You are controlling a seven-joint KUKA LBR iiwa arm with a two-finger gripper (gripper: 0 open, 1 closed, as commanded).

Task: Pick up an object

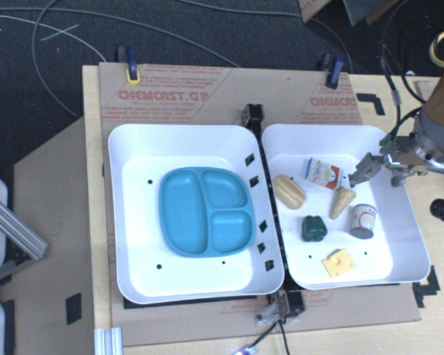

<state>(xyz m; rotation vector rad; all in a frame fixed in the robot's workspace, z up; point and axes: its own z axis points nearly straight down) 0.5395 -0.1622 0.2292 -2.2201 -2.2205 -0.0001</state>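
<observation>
The right bin [403,231] holds several small objects: a tan bread roll [289,191], a small white and red carton [322,173], a tan wedge-shaped piece [342,202], a small can [362,220] lying on its side, a dark green object [314,229] and a yellow cheese block [338,262]. My gripper [359,174] reaches in from the right over the bin's upper right part. Its tip is just right of the carton and just above the tan wedge. I see nothing held in it.
The left bin [133,198] holds a blue divided plate [207,211]. A black divider [260,191] runs between the bins. Blue clamps [132,63] [334,71] grip the board's far edge. Cables lie on the dark floor beyond.
</observation>
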